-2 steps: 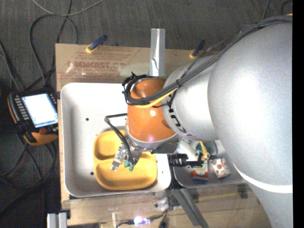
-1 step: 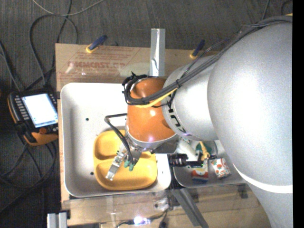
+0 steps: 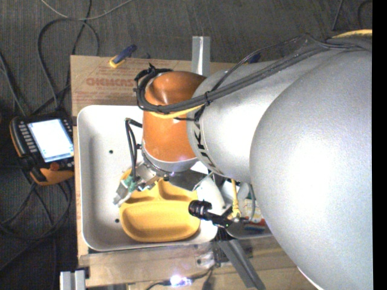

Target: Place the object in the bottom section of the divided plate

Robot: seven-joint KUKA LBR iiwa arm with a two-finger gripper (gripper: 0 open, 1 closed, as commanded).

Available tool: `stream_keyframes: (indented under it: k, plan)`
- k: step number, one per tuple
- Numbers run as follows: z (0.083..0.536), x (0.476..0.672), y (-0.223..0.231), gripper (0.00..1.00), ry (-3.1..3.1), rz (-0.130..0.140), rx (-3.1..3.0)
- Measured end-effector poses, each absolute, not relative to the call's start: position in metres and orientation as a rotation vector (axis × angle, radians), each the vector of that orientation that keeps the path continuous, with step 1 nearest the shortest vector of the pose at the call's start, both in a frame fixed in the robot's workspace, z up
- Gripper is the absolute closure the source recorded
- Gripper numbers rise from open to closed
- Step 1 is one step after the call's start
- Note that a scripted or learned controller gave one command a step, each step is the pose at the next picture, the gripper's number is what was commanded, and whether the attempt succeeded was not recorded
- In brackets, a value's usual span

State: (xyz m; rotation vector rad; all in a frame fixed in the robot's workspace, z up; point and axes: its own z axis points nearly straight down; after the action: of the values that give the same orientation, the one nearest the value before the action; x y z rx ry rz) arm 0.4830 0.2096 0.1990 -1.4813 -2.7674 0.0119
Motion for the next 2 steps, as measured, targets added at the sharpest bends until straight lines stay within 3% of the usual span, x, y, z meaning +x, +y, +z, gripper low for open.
stream_keyframes:
  k: [1,2]
  plan:
    - [0.294,0.484,0.219,0.0,-2.727,0.011,-1.56]
    - [0.142,0.482,0.218,0.0,-2.83,0.012,-1.349]
